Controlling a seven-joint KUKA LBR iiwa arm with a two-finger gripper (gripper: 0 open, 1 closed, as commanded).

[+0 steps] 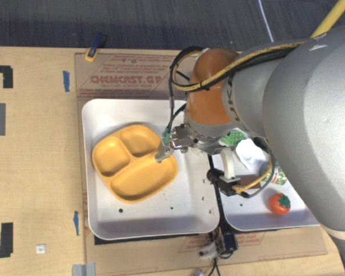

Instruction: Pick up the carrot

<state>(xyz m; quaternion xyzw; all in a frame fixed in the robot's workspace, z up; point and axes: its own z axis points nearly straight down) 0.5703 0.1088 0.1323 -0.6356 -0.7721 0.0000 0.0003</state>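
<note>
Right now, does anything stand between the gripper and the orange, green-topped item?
Yes. The gripper is at the yellow plate in the left bin; the bins' walls and a white object lie between it and the orange item, possibly the carrot.

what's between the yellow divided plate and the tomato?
In the camera view: the gripper at the yellow plate's right rim, bare left-bin floor, the bins' divider with black cable, then the tomato.

Bare floor of the left shallow white bin (103, 214) is left along its near and right sides; its middle is occupied by a yellow three-compartment plastic tray (132, 163). The right white bin (264, 222) is largely covered by the grey arm (299, 114).
</note>
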